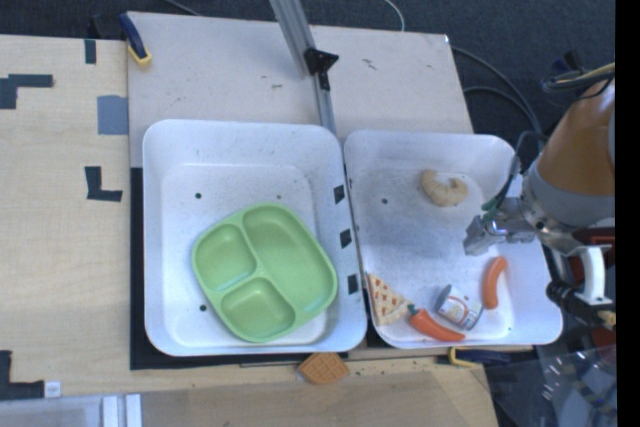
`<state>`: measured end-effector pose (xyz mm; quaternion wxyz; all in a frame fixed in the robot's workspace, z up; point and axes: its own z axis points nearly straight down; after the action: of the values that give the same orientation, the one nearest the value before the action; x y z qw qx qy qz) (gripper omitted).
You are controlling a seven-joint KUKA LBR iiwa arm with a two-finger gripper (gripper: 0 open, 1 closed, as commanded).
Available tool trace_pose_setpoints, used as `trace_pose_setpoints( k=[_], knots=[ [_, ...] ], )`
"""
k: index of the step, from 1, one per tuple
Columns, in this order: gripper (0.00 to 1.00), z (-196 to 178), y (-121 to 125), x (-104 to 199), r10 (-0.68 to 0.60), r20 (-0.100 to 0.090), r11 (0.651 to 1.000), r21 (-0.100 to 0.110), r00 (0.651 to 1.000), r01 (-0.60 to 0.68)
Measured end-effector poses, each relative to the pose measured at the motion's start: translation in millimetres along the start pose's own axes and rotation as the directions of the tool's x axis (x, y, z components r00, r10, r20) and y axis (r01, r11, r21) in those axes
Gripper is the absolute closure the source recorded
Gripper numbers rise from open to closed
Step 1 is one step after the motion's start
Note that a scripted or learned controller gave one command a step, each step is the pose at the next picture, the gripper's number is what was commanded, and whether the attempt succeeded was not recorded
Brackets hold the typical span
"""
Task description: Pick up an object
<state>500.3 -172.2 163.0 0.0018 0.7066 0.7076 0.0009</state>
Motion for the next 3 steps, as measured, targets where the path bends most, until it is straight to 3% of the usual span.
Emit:
trace_pose_setpoints(
  k=[1, 3],
  knots=[
    [1.00, -53, 2, 0, 0.000, 0.000, 1.000, 0.000, 1.000, 0.000],
    [1.00, -38, 56, 89, -0.006, -0.003, 1.000, 0.005, 1.000, 0.006]
  ],
)
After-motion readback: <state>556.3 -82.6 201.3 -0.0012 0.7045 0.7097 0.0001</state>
